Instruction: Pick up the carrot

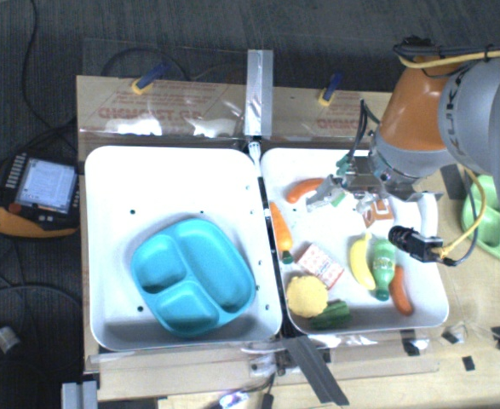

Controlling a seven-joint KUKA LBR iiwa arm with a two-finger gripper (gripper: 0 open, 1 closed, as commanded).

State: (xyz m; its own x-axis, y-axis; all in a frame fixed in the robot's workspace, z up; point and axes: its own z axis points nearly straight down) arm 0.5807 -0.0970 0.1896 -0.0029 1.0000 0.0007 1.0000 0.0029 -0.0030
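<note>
- Right now the hand (345, 180) hangs low over the upper part of the right bin (437, 313), with the grey arm (454, 100) reaching in from the right so that the wrist sits above the bin's back half.
- Whether it is spread or closed I cannot tell; its metal parts blur against the white floor.
- Lying against the right bin's left wall, beside the divider, is the carrot (279, 228): orange, with a green tip towards the bottom, tilted slightly along the wall.
- Just beside the hand is another orange piece (303, 190) (possibly a second carrot-like toy, though it is too partly covered to be sure), so the hand seems nearer to that than to the carrot by the wall.
- Crowding the lower half are a banana (359, 261), a green bottle (384, 264), a yellow ball (307, 296) and a small packet (320, 264).
- On the left bin's (113, 177) floor sits a blue divided plate (193, 274), well apart from the work.
</note>
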